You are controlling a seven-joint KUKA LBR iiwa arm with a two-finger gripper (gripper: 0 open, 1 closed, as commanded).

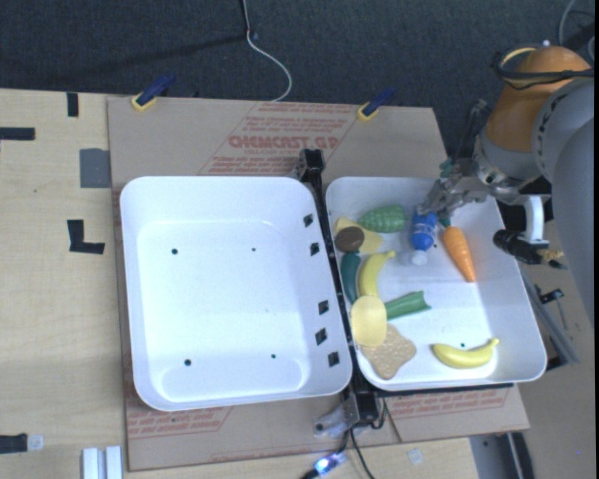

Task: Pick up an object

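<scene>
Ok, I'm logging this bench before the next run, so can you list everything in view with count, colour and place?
bins: 2, white, side by side on the cardboard sheet
bananas: 2, yellow, right bin, one at the near edge, one mid-left
carrot: 1, orange, right bin, far right
blue object: 1, blue, right bin, next to the carrot, below the gripper
green pieces: 3, green, right bin, far and middle
brown round piece: 1, brown, right bin's left wall
yellow oval: 1, right bin, near left
cracker-like piece: 1, tan, near left corner
clips: 2, blue and yellow, cardboard's far edge
gripper: 1, grey, over the right bin's far side
</scene>
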